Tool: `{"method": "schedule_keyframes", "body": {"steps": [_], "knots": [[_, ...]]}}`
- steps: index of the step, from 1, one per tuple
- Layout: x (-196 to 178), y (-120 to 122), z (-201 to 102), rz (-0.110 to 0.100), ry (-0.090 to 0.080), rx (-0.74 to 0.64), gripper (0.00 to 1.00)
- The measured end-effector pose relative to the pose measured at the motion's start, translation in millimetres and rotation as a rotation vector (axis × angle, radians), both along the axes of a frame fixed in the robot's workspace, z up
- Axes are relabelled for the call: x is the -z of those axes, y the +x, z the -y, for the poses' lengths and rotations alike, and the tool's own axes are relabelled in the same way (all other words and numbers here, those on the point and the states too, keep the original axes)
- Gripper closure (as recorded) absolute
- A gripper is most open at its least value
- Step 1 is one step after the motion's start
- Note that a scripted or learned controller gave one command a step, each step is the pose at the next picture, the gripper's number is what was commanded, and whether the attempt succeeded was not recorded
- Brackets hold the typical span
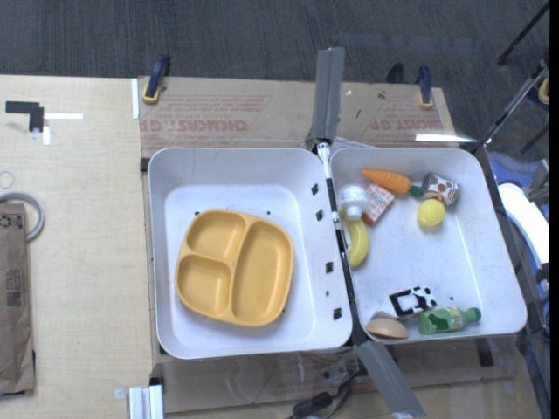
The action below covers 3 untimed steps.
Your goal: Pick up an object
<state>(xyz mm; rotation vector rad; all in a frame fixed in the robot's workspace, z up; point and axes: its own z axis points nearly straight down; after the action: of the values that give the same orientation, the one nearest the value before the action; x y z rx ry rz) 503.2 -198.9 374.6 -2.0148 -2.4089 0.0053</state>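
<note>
The end effector's state we could not tell; we judged it should descend squarely over the small round yellow lemon (431, 214), lying fairly free in the right white bin (489, 260).

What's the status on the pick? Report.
Right bin holds carrot, lemon, banana, green bottle. Nothing lifted yet. Yellow divided plate sits in left bin.

Dark grey carpet (262, 16) is stretching behind a pale wooden bench (70, 234), where a cardboard sheet (236, 116) is lying clamped by two blue clips (157, 77); left of the cardboard, a brown paper bag (16, 304) is resting at the bench's edge.
</note>
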Motion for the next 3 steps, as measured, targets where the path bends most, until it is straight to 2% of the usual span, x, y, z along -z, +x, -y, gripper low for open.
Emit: {"method": "schedule_keyframes", "body": {"steps": [1,2,3], "knots": [[-10,4,-23,0.0,-0.001,0.166,1.0],[-66,25,17,0.002,-0.001,-0.284,1.0],[-66,87,23,0.002,0.001,-0.673,1.0]]}}
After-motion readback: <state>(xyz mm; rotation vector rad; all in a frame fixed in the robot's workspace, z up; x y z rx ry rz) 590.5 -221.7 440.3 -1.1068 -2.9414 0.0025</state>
